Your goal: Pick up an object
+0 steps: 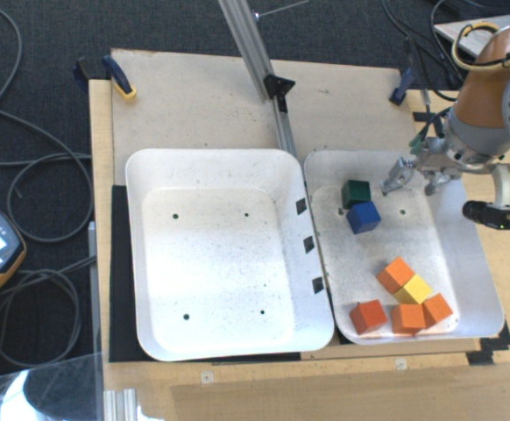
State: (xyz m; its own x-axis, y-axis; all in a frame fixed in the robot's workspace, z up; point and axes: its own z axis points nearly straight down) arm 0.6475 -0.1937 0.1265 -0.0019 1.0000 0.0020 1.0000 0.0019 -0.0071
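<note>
Green and blue, two cubes sat touching in the far part of the right bin (465, 261), the green cube (356, 191) just beyond the blue cube (363, 217), with bare white floor on every side of them. Just right of them hung the gripper (410, 176), its fingers spread open with nothing between them, on the grey arm (483, 103) reaching in from the right. Nearer, well apart from the pair, four orange cubes (399, 274) and a yellow cube (415, 289) crowded the bin's near right corner. The left bin (141, 235) lay alongside.
</note>
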